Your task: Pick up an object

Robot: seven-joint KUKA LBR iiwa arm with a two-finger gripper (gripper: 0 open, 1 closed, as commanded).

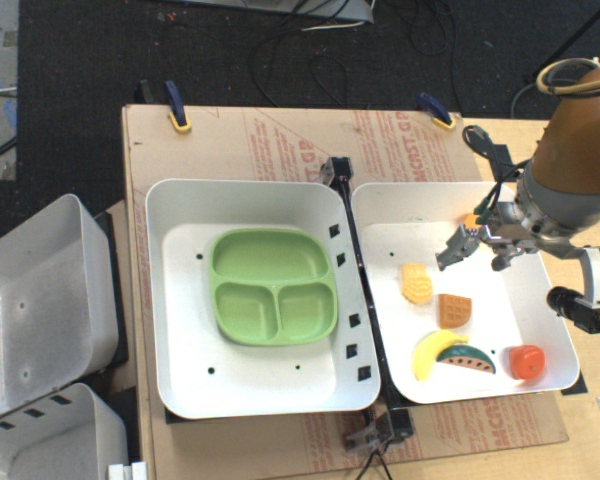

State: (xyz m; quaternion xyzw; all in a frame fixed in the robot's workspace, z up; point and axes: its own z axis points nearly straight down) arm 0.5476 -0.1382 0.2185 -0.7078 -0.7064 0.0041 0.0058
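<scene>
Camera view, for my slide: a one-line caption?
End effector poised above toy foods in right bin; green tray in left bin.

In the right bin (380,268), the floor by the left wall and far edge is bare, while the corn (416,283), waffle (454,310), banana (432,352), watermelon slice (468,359) and tomato (527,362) crowd the middle and near right corner.

bins (180,218): I see smooth white plastic
tray (274,286): matt green plastic
bench (280,138): rough brown cardboard with red print
</scene>
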